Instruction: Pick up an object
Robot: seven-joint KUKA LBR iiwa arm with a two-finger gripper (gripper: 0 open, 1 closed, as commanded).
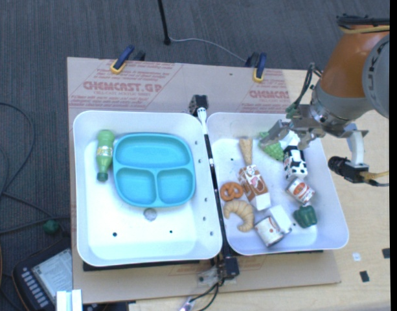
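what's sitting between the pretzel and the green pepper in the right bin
In the camera view, the milk carton lies just right of the pretzel, then a bare strip of bin floor, then the small can just above the green pepper.

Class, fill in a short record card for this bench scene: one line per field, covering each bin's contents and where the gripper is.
left bin: blue divided tray, green bottle beside it
right bin: croissant, pretzel, cone, cow figure, green pepper, small cartons and cans
gripper: over the right bin's far corner, above a green item

Arm low — claw (290, 137) down.
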